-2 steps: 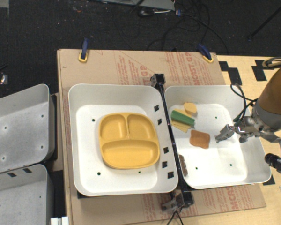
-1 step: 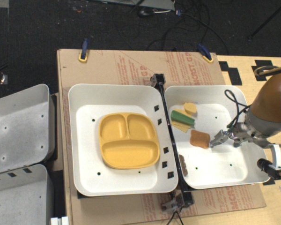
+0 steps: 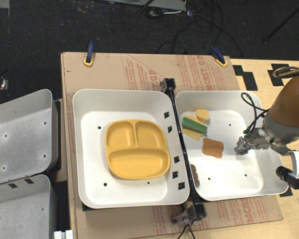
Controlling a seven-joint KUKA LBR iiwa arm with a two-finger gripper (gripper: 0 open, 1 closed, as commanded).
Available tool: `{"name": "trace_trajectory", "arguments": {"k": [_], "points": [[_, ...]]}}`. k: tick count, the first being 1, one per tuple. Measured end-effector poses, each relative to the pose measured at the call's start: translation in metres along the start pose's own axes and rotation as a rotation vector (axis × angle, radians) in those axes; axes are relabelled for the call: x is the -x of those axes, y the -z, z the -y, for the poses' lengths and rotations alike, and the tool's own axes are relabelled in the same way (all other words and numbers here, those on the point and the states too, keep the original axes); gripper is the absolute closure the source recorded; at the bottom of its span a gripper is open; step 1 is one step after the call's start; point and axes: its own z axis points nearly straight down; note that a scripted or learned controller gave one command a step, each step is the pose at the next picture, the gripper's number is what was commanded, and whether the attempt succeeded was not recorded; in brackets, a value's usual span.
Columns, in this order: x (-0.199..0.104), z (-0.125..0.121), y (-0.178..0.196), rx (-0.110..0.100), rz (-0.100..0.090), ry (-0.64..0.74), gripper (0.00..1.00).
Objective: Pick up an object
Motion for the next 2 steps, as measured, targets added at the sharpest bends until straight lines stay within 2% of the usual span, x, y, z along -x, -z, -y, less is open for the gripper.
{"name": "trace_trajectory", "arguments": {"k": [1, 2], "points": [[-0.010, -0.003, 0.050, 0.004, 0.001, 0.004, 1.00], [-0.006, -0.007, 0.094, 0.004, 0.002, 0.003, 1.00]]}}
